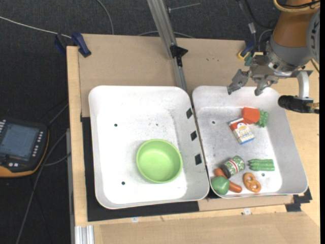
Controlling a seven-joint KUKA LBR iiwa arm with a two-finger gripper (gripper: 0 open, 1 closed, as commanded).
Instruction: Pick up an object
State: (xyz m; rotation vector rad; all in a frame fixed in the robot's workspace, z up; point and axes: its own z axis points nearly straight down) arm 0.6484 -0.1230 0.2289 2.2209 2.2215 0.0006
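My gripper (249,87) hangs open over the far edge of the right bin (216,146), with nothing between its fingers. Below it in that bin lie a carrot with a green top (254,115) and a small red and white carton (242,131). Nearer the front sit a small can (234,165), a green bean pod (261,164), a pretzel (251,181), a green pepper (220,185) and a red sausage (234,187). A green bowl (159,160) rests in the left bin (127,111).
A metal pole (163,24) slants across the bench behind the bins. Black clips (193,134) sit on the seam between the bins. A handheld control pendant (20,146) lies off the bench at the left.
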